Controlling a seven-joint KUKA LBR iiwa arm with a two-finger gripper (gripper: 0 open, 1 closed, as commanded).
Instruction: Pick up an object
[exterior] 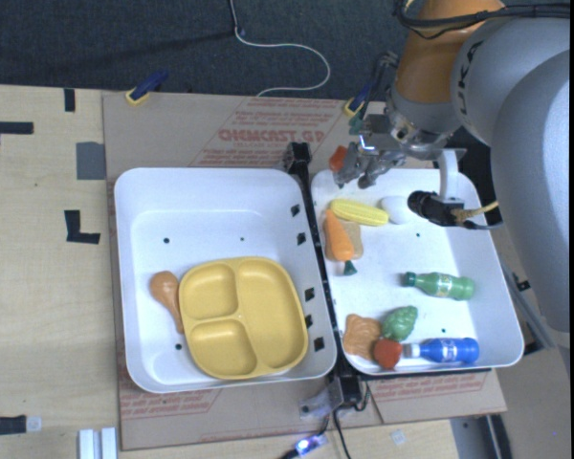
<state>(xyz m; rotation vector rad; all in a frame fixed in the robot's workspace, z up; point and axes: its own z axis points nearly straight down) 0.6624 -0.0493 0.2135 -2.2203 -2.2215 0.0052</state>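
My gripper (364, 168) hangs over the back left corner of the right bin (478, 256), just above a yellow corn cob (360, 212). A small orange-red thing (338, 158) shows at the gripper's left side; I cannot tell whether it is held. An orange carrot (340, 239) lies in front of the corn, beside a small white thing (394, 208). Further forward lie a green bottle (440, 283), a blue bottle (446, 351), a green broccoli piece (399, 321), a red strawberry (387, 354) and a tan bread piece (361, 333).
The left bin (143, 208) holds a yellow divided plate (244, 316) and a brown drumstick-shaped toy (165, 291) at its left. A black clip (298, 155) sits where the bins meet at the back. A white cable (287, 46) runs over the dark floor behind.
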